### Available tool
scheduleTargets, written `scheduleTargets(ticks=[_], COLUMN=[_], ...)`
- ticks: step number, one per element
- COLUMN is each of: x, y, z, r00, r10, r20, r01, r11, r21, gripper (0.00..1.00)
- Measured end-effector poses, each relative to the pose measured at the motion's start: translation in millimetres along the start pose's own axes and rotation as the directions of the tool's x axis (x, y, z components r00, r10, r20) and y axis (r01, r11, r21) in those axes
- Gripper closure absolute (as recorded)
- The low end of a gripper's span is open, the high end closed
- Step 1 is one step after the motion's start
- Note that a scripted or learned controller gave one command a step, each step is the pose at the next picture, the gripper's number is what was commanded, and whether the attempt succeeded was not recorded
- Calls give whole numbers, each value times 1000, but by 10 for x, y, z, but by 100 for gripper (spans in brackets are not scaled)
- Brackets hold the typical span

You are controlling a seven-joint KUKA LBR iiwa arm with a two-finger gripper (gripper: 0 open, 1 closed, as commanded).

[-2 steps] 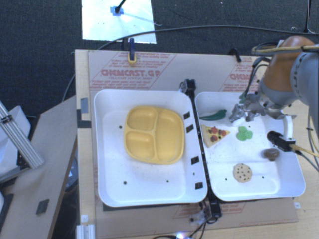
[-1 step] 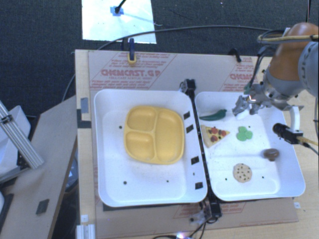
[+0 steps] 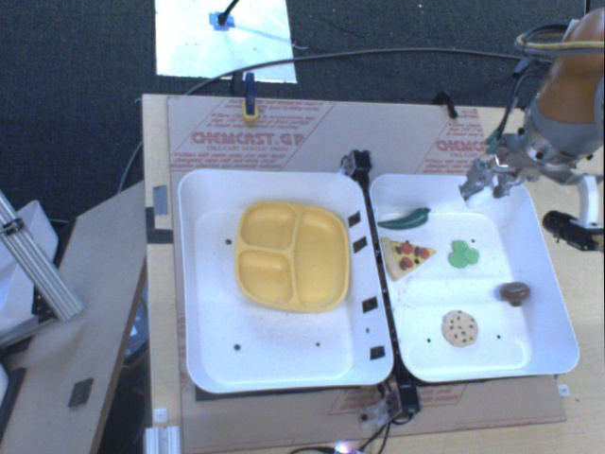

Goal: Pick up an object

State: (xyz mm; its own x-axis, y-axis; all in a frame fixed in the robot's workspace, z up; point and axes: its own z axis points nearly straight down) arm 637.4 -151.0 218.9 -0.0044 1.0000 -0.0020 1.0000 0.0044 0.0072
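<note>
The right bin (image 3: 544, 253) holds a dark green pepper (image 3: 405, 219), a pizza slice (image 3: 406, 256), a green broccoli piece (image 3: 462, 253), a brown mushroom-like piece (image 3: 514, 293) and a chocolate-chip cookie (image 3: 459, 328). My gripper (image 3: 484, 183) hangs over the bin's far edge, right of the pepper and above the broccoli piece. Nothing shows between its fingers.
The left bin (image 3: 213, 348) carries a yellow divided plate (image 3: 288, 255). A black hinge strip (image 3: 373, 272) runs between the bins. The arm's orange band (image 3: 572, 74) fills the upper right. A clamp (image 3: 249, 97) sits on the board's far edge.
</note>
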Motion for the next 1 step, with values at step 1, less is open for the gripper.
scheduleTargets(ticks=[1], x=[-1], y=[12], z=[-252], r00=[1000], r10=[-1], r20=[-1], r01=[1], r11=[1000], r21=[3], gripper=[100])
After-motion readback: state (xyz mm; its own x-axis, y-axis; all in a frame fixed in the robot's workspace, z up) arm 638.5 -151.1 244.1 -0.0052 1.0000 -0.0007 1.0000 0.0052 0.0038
